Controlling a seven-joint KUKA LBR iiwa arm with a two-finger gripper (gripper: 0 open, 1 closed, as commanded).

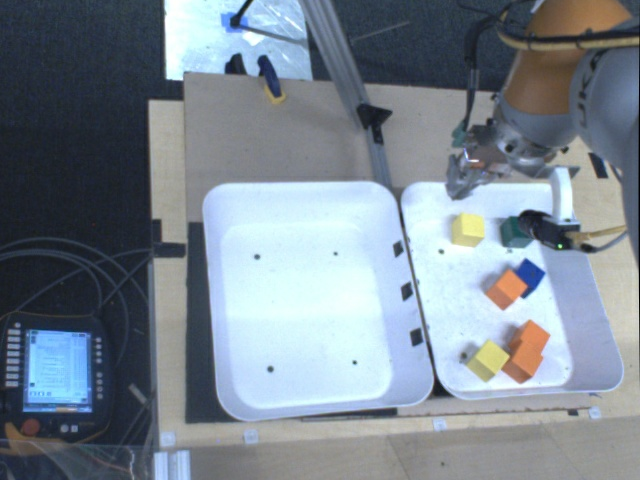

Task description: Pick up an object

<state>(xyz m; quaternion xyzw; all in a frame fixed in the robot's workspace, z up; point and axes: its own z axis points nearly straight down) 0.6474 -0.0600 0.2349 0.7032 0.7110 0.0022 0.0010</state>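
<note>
My grey arm reaches in from the right of the camera view, its orange band [560, 43] bulging high above the wrist, and bends downward to the left so that my tool [461, 181] hangs low at the end of it, pointing down.

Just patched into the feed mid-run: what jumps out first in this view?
The arm's orange band stands out at the upper right, with the claw hanging over the far edge of the right bin, just above a yellow block. The coloured blocks all lie in that bin: orange, blue, green, and a yellow-and-orange cluster near its front. The left bin is plain white.
</note>
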